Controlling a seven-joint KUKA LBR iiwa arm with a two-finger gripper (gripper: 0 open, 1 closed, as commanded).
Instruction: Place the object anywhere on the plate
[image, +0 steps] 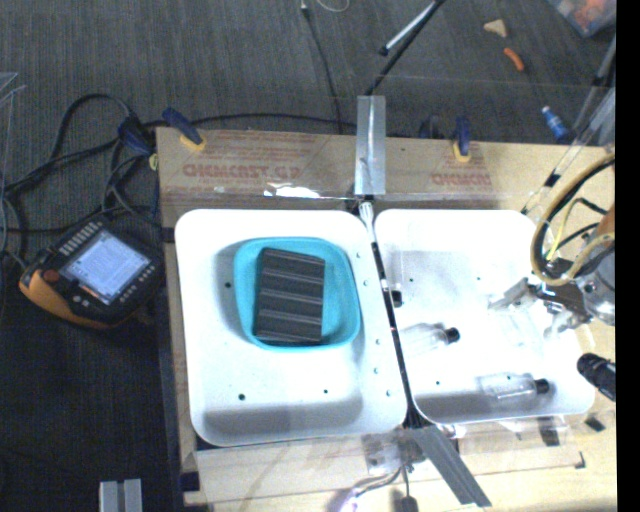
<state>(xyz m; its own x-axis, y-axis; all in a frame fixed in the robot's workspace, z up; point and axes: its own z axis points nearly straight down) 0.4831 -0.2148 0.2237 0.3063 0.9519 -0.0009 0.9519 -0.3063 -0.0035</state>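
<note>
Dark carpet surrounds the bench, where a dark grey ribbed rectangular block (291, 295) lies on the turquoise plate (345, 300) mid left white bin (200, 400). Gripper (570, 300) state at right bin's (450, 400) right edge: cannot tell. Any re-grasp risks dislodging it.

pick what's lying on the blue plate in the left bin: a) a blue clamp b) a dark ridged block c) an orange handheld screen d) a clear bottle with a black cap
b: the dark ridged block lies on the blue plate in the left bin, while the two clear bottles lie in the right bin.
</note>
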